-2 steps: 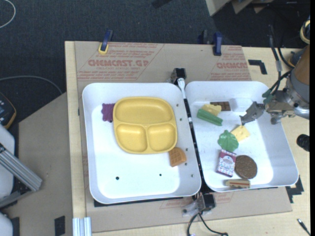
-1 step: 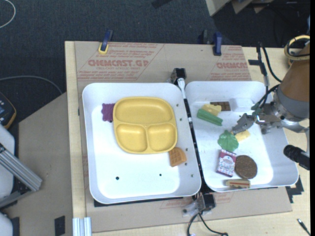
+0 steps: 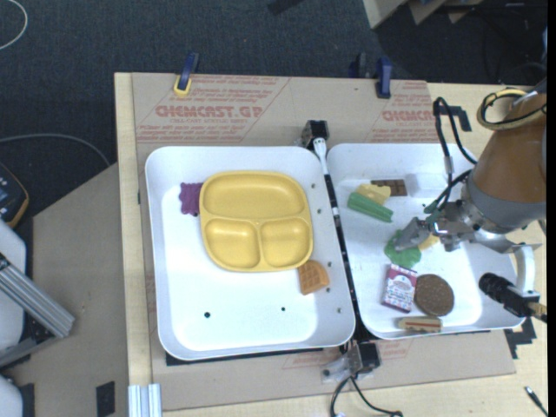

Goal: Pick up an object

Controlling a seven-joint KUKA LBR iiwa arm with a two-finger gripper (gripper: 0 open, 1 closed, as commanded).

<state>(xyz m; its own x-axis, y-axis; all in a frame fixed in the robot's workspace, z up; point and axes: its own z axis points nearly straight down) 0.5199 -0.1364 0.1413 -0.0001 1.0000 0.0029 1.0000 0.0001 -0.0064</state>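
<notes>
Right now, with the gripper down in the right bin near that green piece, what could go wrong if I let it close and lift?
1. The gripper sits at the edge of the small green object, so it may only clip it and drop it.
2. The pink packet and brown round cookie lie close by; a shove could push the green piece into them.
3. The long green item is also near and could be nudged.

The end effector (image 3: 415,235) hangs low in the right bin (image 3: 365,315), right at a green object (image 3: 403,253). Nearby lie a green and yellow piece (image 3: 370,204), a pink packet (image 3: 399,287) and a brown disc (image 3: 434,294). The left bin (image 3: 174,311) carries a yellow divided plate (image 3: 255,219).
</notes>
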